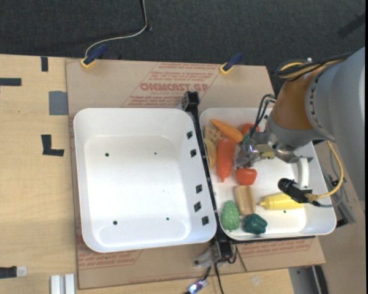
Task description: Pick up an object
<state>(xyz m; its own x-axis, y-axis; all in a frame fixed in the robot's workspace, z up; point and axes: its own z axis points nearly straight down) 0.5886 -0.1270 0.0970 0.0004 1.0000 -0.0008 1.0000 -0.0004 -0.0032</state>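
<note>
The arm (331, 103) runs off the picture's right edge, so its upper links are cut away. Its wrist covers the far right corner of the right bin (319, 228) and part of a red item (250, 129) there. The gripper (244, 155) is small and dark against the toys; whether anything sits between its tips cannot be told, and it may be touching the red tomato (246, 176).

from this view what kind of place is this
Likely a robot lab's grasping test bench: two white bins on cardboard, toy food such as a carrot, and a grey arm reaching in.
</note>
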